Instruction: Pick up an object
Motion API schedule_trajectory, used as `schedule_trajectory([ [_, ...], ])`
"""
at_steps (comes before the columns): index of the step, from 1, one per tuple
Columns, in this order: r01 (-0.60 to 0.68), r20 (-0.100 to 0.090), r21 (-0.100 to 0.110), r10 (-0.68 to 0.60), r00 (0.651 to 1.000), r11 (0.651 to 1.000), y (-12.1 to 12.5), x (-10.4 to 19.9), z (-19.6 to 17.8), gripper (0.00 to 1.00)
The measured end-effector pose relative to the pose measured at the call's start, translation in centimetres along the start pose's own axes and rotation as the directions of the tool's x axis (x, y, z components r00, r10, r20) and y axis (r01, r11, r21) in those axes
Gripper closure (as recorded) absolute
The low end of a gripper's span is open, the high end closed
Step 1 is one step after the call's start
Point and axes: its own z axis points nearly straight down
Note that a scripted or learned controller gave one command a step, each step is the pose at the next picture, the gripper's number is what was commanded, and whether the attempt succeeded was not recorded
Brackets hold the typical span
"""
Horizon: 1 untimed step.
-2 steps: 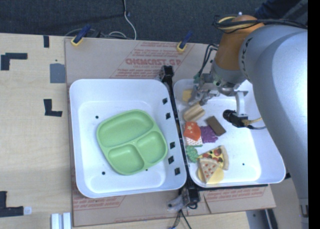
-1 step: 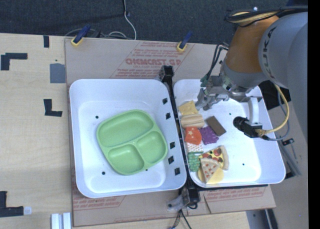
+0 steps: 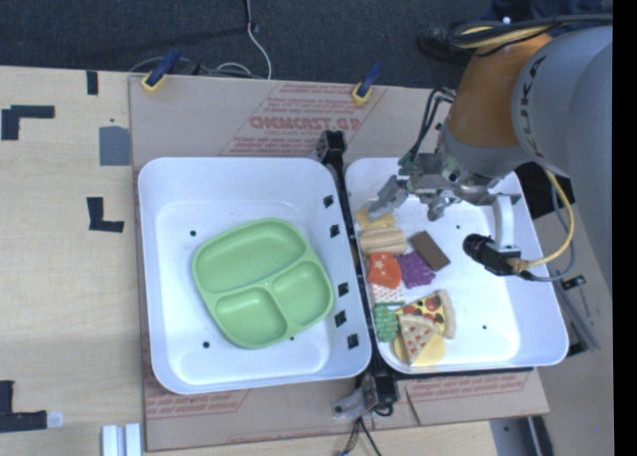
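Two bins point(image 3: 159, 245) sit side by side; the pincer point(image 3: 410, 200) hangs wide and holding nothing above the toys point(image 3: 398, 267) in the right one.

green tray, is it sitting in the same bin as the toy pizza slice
No, the green tray lies in the left bin, while the pizza slice lies in the right bin with the other toy foods.

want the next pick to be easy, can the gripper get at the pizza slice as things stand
Probably yes. The pizza slice lies on top of the pile at the right bin's near end with nothing over it, and the gripper hangs above the same bin.
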Motion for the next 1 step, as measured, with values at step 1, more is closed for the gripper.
schedule_trajectory([
  [1, -0.005, 0.001, 0.001, 0.005, 1.0, 1.0, -2.77, -3.27, 10.39, 0.0],
])
